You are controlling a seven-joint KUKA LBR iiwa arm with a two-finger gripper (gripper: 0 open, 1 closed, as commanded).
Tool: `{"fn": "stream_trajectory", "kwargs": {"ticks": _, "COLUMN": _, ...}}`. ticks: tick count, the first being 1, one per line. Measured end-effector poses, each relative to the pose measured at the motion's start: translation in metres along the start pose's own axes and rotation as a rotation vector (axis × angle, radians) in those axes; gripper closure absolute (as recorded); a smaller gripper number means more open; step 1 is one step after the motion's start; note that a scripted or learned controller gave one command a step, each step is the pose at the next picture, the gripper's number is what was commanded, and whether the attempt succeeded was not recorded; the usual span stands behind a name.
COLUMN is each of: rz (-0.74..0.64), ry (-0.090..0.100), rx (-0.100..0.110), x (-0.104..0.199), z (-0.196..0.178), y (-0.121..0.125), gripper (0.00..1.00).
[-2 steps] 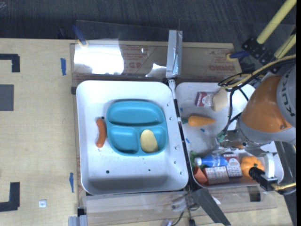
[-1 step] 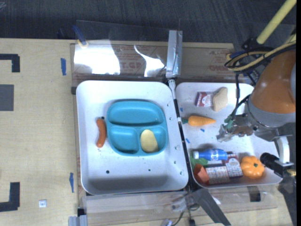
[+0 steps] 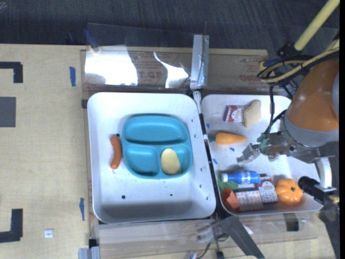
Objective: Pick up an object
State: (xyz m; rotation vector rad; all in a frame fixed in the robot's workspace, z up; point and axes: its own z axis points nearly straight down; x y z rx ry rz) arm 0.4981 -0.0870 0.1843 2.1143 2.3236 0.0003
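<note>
- Starting at the left, the left bin (image 3: 102, 198) carries a blue divided tray (image 3: 156, 144), set near its middle; its 3 compartments look meant to keep sorted items apart.
- Lying in the tray's lower right compartment is a yellow lemon-like toy (image 3: 171, 161), settled against the divider so it cannot roll out.
- Just outside the tray's left edge, an orange sausage-shaped toy (image 3: 115, 151) lies on the bin floor, close beside the tray but not in it.
- Across the rim, the right bin (image 3: 215, 104) holds the pickable clutter: a toy carrot (image 3: 230, 139) near the left wall, and a small red-and-white packet (image 3: 234, 114) with a pale bread-like piece (image 3: 252, 113) touching it at the back.
- Along the front wall sit a blue-and-white bottle (image 3: 245, 177), a red labelled container (image 3: 253, 197) just below it, and an orange pumpkin-like toy (image 3: 289, 192) at their right end, packed close, which I judge makes a clean grasp there harder.
- The gripper (image 3: 257, 150) hangs over open floor between the carrot and the bottle; its fingers look slightly spread with nothing between them, though the detail is small.
- The carrot is my guess at the nearest target, lying apart from its neighbours.
</note>
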Motion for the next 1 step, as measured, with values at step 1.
{"fn": "stream_trajectory", "kwargs": {"ticks": 1, "rz": -0.007, "ry": -0.005, "rx": -0.028, "x": -0.0129, "z": 0.0792, "y": -0.0091, "gripper": 0.00}}
